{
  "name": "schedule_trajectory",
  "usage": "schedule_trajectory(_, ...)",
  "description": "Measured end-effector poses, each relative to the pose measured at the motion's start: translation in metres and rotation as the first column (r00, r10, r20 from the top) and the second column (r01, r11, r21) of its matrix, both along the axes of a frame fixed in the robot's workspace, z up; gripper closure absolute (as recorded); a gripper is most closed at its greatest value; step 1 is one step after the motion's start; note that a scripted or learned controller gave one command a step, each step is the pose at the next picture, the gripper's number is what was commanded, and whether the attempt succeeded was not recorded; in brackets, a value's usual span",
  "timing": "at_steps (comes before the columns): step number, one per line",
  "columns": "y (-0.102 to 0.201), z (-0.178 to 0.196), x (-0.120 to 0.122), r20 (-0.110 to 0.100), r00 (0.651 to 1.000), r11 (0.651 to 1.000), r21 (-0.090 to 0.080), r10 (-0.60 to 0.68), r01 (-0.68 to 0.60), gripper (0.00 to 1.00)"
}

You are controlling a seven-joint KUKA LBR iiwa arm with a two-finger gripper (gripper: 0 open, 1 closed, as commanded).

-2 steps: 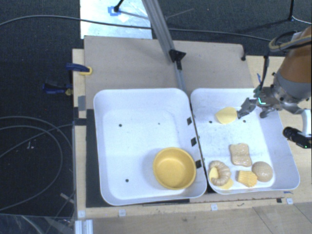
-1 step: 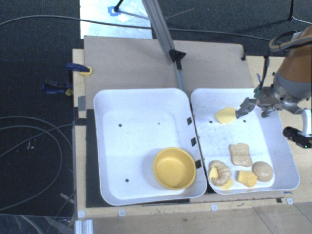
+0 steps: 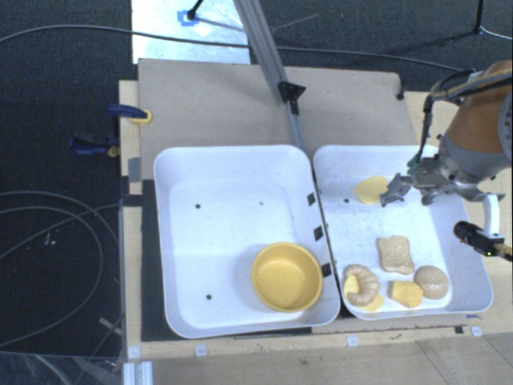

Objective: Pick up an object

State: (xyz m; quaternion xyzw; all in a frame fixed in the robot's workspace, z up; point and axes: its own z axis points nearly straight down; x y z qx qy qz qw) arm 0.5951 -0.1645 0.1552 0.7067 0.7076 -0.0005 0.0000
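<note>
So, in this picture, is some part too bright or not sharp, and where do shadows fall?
Camera view: even, soft light; the left bin looks nearly washed out at its floor, a bright glare patch lies on the floor at top left; the yellow bowl casts only a faint shadow; the tool and the orange band look slightly blurred; the pastries in the right bin stay fairly sharp.

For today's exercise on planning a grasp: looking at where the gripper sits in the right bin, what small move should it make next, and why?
Probably a short move toward the left bin and down. The gripper hovers in the right bin just beside the flat yellow piece, which lies alone on the bin floor, nearer than the pastries by the front edge. Centring over it first would let the fingers straddle it.
</note>
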Motion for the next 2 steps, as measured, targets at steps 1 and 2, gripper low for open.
schedule_trajectory(1,0.001,-0.046,-0.009,-0.002,1.000,1.000,0.001,-0.001,0.001,0.00)
schedule_trajectory(2,0.001,-0.065,-0.008,0.001,1.000,1.000,0.000,-0.001,0.001,0.00)
